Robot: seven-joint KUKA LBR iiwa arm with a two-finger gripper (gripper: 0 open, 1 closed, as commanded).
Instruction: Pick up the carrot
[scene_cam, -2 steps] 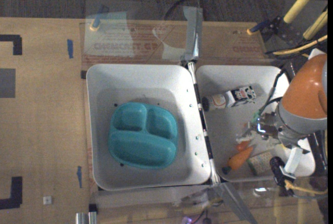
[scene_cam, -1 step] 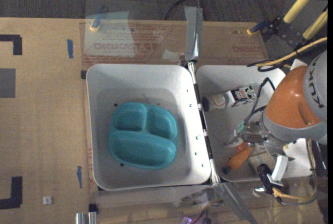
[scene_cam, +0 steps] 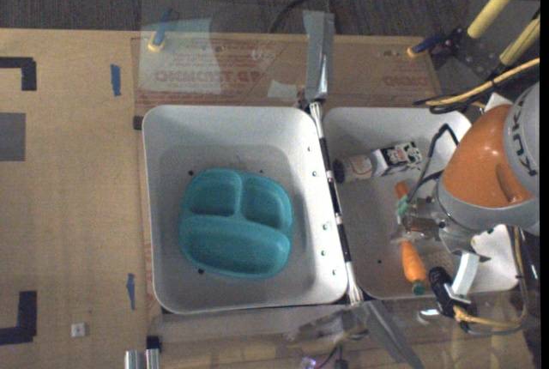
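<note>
**A:** so where's the carrot right now?

**B:** It's lying in the right bin, toward the near edge, orange body with a bit of green at its near tip. The gripper hangs right over its far end, maybe touching, hard to say.

**A:** is it grabbed or what?

**B:** Honestly I can't tell, the wrist and cables cover that part. The carrot looks like it's flat on the bin floor though.

**A:** anything else around?

**B:** A small white gadget near the far wall of that bin, and a teal divided tray sits upside down in the left bin.
</note>
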